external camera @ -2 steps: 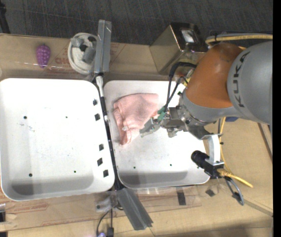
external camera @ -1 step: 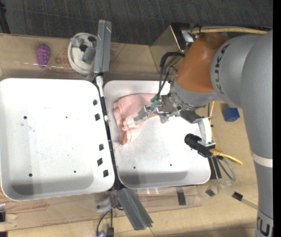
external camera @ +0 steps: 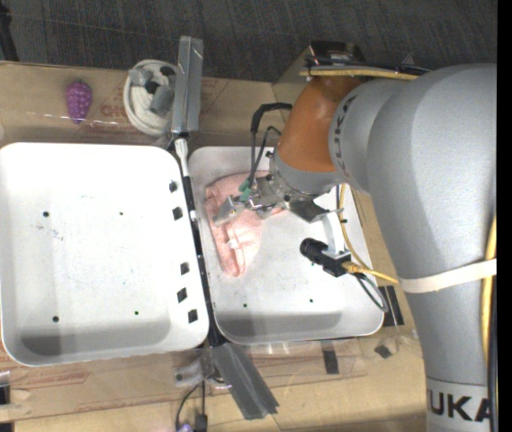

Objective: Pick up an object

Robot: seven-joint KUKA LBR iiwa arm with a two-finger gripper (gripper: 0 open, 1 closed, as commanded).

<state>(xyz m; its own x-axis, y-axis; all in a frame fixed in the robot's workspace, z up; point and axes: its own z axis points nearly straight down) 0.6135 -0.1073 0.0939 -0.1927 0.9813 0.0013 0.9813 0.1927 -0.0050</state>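
A pale pink soft thing, like a crumpled cloth [external camera: 234, 228], lies in the right bin [external camera: 278, 318] against its left wall. My gripper [external camera: 238, 202] hangs low over the upper part of the pink thing, reaching in from the right under the orange band of the wrist. Its metal fingertips point left and sit right on or just above the pink surface. Whether anything is between them is hidden from this angle.
The left bin [external camera: 85, 250] stands beside the right one, with a grey divider bar [external camera: 191, 241] between them. Behind the bins on the bench lie a purple grape-like toy [external camera: 78, 99] and a white coil [external camera: 151, 94].
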